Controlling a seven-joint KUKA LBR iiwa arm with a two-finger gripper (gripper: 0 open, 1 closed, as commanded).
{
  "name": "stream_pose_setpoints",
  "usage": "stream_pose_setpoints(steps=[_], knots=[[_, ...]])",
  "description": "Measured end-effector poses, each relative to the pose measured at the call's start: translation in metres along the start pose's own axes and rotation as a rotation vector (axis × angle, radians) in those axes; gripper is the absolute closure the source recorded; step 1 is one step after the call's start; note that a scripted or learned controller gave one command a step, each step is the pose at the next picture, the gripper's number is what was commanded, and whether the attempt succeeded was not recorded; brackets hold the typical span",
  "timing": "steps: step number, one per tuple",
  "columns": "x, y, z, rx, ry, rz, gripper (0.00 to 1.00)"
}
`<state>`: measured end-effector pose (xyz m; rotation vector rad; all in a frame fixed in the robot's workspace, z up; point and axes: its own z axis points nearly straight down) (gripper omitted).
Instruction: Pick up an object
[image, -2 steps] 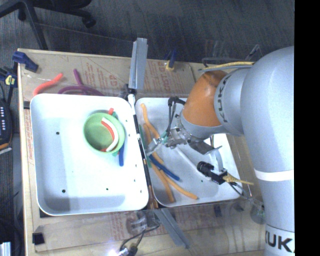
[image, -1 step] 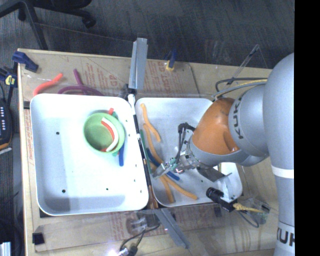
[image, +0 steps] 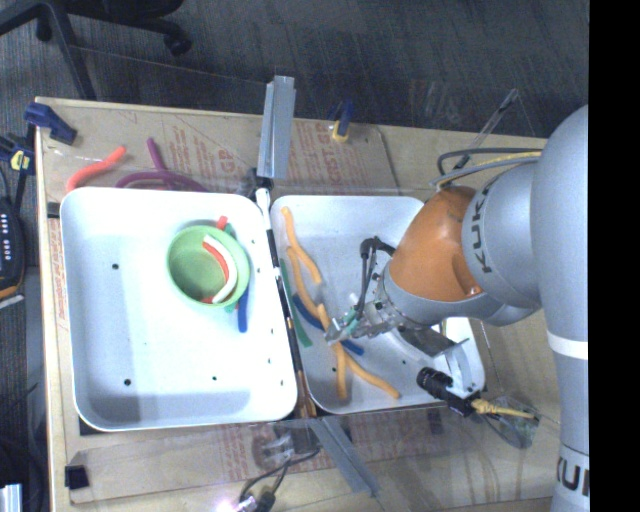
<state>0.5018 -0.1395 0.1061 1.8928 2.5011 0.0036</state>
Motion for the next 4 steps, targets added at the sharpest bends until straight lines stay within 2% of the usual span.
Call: stream_pose_setpoints(steps=[1, 2, 3, 4], knots=[[0.004, 0.043, -0.121, 0.005, 0.003, 0.168, 1.00], [0.004, 0.043, -0.120, 0.006, 0.004, 0.168, 0.00], [0.017, 0.005, -0.004, 0.011, 0.004, 0.122, 0.00], [0.017, 0.005, -0.014, 0.013, 0.004, 0.116, 1.00]])
